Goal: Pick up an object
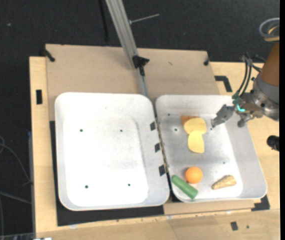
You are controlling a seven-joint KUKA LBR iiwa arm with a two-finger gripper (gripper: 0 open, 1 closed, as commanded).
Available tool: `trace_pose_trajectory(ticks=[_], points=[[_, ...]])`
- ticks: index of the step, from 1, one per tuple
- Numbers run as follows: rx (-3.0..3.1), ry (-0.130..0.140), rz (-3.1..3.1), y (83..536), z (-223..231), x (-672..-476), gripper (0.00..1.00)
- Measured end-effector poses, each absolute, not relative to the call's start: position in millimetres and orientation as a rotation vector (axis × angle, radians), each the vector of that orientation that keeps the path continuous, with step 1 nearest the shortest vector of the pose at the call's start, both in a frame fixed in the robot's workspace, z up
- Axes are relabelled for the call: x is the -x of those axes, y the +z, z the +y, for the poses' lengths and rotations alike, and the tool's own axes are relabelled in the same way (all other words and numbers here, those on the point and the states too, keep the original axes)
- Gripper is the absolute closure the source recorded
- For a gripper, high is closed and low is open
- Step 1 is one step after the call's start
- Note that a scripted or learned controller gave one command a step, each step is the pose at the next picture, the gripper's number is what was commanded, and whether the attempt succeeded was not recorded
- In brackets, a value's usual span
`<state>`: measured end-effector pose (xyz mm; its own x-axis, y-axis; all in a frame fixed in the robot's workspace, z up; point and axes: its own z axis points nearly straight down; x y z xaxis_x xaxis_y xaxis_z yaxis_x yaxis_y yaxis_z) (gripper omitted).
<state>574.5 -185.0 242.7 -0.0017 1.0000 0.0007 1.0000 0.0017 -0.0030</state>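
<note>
Dark carpeted floor (12,24) surrounds a tan table (182,61) on which we log two shallow white bins side by side, with a slanted metal pole (124,29) rising behind them.

Items we count as candidates for picking, all in the right bin (247,149):
- Two pale yellow, flat, rounded pieces (196,134), one overlapping the other, lying near the middle of the bin toward its far side; a small orange patch shows at the upper piece's far edge, and we cannot tell what it belongs to.
- One small orange ball (194,175), near the front of the bin, just beside the green item.
- One green, stubby cylinder (184,188), lying at a slant against the front left corner of the bin.
- One tan, cone-like piece (224,182), lying on its side near the front right, apart from the ball.

Left bin (102,149): we note a plain white floor with a few small dark dots.

Arm (267,79): we see it enter from the right, orange band above the grey wrist. Its claw (221,116) sits low over the far right part of the right bin, pointing toward the yellow pieces, close beside them but with nothing between its tips. We cannot tell whether the claw is parted or closed.
</note>
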Motion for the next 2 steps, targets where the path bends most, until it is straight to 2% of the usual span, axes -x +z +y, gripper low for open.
trace_pose_trajectory(ticks=[1, 2], points=[[2.22, -0.002, -2.226, 245, -185, -575.5, 0.0], [2.221, 0.006, -2.219, 183, -189, -576.8, 0.0]])
